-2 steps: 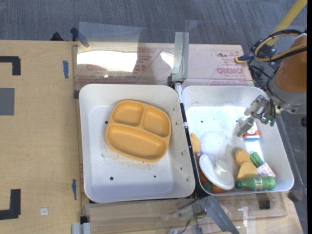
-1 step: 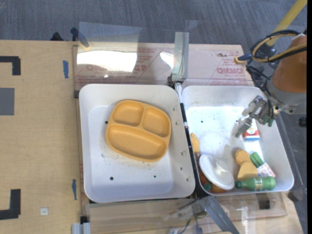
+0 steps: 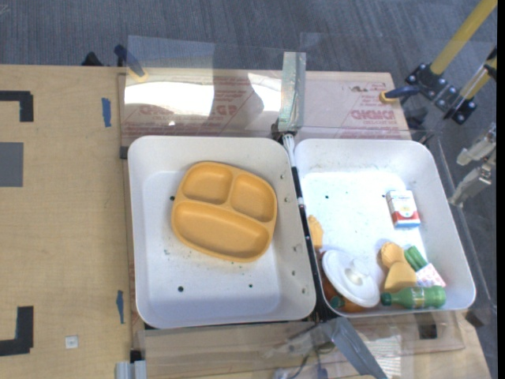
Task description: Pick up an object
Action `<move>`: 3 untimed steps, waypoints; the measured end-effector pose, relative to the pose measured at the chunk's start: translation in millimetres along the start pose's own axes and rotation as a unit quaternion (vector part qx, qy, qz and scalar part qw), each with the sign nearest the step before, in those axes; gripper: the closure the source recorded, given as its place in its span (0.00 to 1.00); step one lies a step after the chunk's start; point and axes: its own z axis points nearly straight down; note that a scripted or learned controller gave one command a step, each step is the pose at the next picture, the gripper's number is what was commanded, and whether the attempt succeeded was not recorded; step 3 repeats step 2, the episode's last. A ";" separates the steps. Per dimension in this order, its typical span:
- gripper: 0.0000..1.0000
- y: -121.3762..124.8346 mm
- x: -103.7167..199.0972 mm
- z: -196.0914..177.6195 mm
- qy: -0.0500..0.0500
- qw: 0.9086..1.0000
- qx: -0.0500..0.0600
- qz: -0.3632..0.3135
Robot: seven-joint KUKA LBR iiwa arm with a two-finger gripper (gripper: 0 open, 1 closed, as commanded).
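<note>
Down at the near edge of the right bin point(image 3: 436, 166), a green bottle point(image 3: 414, 296), a white lid point(image 3: 351, 275) and yellow toys point(image 3: 395, 266) crowd together. A small box point(image 3: 403, 209) sits alone near the right wall, with bare floor beside it. A yellow plate point(image 3: 225, 210) lies in the middle of the left bin point(image 3: 150, 235).

Orange divided plate point(image 3: 225, 210) in left bin point(image 3: 150, 290)

At the right edge of the camera view stand a few pale grey angular metal pieces point(image 3: 478, 161), thin and strut-like, with lighter, almost white faces and darker gaps between them. They are small, blurred and cut off by the edge. Whether they belong to the robot's grey arm cannot be told, and no cables, screws or markings can be made out on them.
</note>
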 end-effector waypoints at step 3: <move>0.00 78.5 26.8 205.3 0.009 1.000 0.000 -0.019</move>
